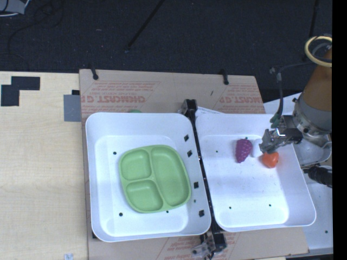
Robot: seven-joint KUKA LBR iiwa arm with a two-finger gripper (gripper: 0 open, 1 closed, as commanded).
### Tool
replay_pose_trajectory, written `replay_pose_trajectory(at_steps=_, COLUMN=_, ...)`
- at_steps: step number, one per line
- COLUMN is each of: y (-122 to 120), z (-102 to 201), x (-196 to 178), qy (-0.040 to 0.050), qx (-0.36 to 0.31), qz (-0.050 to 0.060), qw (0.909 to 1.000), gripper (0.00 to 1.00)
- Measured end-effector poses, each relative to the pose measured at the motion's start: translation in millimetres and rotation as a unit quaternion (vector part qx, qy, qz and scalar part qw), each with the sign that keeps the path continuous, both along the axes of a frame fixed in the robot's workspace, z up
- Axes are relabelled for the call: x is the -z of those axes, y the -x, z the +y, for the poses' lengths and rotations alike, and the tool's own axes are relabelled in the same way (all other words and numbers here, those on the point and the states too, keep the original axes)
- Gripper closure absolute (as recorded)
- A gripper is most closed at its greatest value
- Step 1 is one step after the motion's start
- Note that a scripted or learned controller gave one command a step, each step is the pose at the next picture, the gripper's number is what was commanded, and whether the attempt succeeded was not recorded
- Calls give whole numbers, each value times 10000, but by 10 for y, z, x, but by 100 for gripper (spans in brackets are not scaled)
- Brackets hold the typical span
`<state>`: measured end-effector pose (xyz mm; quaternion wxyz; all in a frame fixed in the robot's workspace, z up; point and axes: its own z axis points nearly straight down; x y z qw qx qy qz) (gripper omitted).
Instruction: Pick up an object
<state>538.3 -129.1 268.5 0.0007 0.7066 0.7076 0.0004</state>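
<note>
Small orange-red ball, round, glossy

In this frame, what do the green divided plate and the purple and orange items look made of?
Green divided plate: looks like moulded plastic, matte, uniform colour with soft rounded ridges. Purple item: bumpy, grape-like, probably plastic or rubber toy food. Orange item: smooth and round, likely plastic; too small to be sure.

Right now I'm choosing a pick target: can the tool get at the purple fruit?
Probably yes: the tool hangs just right of the purple fruit, nothing between them; the orange ball sits lower, aside.
</note>
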Motion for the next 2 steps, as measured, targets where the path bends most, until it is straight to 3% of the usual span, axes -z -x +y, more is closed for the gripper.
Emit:
replay_pose_trajectory(at_steps=1, y=-6, z=432, x=48, qy=-11, qx=-8, qz=26, qw=10000, gripper=100)
replay_pose_trajectory(at_steps=2, y=-103, z=1048, x=161, qy=-15, qx=-19, qz=35, qw=10000, gripper=100)
